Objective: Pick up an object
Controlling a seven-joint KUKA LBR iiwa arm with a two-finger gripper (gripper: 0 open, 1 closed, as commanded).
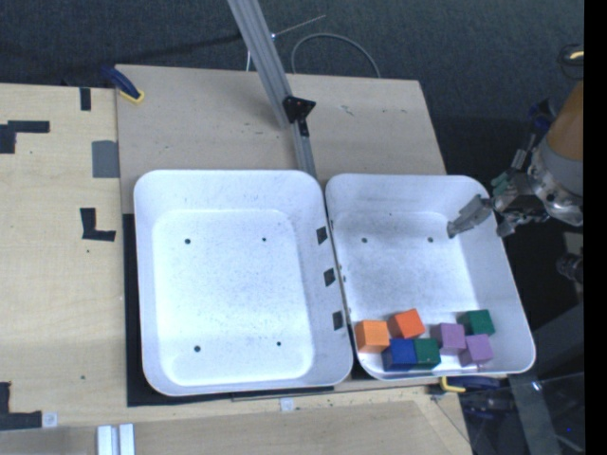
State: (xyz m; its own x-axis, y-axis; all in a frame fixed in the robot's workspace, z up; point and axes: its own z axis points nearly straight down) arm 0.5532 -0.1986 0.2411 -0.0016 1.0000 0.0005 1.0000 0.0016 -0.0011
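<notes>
A pale wooden worktop (379, 121) on a dark floor carries two shallow white bins; the left bin (228, 190) lies bare, while small coloured blocks (424, 337) in orange, blue, green and purple huddle along the near wall of the right bin (408, 192). They look light, rigid and smooth, best pinched across opposite flat faces. The gripper (471, 216) hovers at the far right rim, well apart from them; whether it is open cannot be told

1. A pale wooden bench (218, 121) lies over a dark blue-grey floor (114, 17).
2. A slanted metal rail (258, 41) crosses its far edge, beside a thin looped cable (334, 50).
3. Black tape marks (28, 133) dot the bench's left part (one grey patch (104, 157) too).
</notes>
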